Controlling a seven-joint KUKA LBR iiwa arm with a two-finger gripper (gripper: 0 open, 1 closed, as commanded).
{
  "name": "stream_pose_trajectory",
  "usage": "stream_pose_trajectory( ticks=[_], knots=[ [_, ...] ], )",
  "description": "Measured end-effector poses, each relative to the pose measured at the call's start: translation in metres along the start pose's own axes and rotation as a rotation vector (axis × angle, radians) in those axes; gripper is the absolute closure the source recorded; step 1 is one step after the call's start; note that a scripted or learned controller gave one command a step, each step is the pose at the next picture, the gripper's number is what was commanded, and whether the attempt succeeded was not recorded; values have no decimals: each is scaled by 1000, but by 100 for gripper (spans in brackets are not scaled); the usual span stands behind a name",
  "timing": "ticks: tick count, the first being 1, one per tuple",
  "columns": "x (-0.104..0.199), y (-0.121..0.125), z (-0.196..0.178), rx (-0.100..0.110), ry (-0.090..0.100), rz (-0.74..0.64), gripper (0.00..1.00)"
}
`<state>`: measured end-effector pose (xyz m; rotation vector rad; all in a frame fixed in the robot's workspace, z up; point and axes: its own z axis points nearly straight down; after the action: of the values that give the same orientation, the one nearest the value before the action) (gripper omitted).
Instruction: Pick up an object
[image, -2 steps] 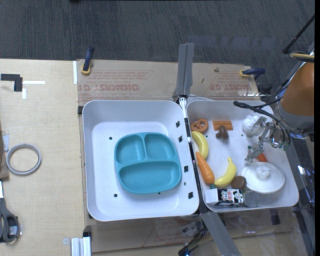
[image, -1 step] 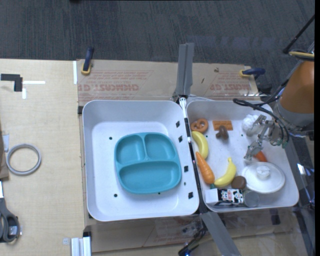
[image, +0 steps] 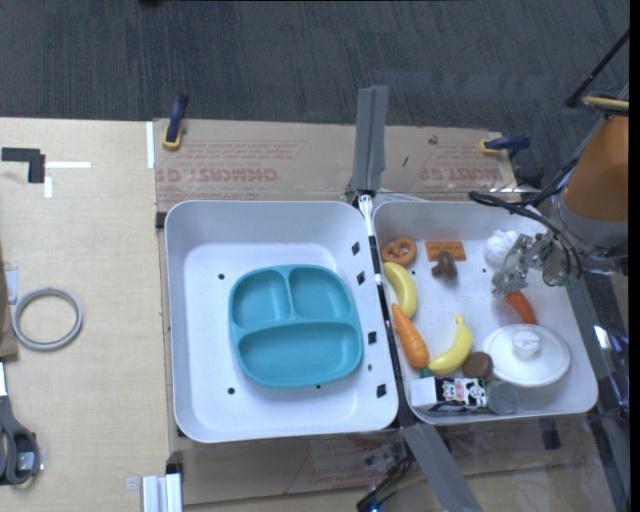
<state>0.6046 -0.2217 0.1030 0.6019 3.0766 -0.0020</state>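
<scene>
My gripper hangs over the right part of the right bin, above a small orange carrot and next to a white crumpled object. Nothing shows between its fingers. Also in that bin lie two bananas, a larger carrot, a pretzel, an orange block, a brown piece, a white lidded bowl, a brown round item and a small printed box.
The left bin holds a teal divided plate. A grey divider post stands between the bins at the back. On the bench at left lie a tape ring and scissors.
</scene>
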Motion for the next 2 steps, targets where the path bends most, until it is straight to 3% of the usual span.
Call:
stream_pose_trajectory(
  ticks=[1, 2],
  knots=[
    [28, 7, 9, -5, 1, -402, 100],
    [24, -9, 9, -3, -2, -768, 100]
  ],
)
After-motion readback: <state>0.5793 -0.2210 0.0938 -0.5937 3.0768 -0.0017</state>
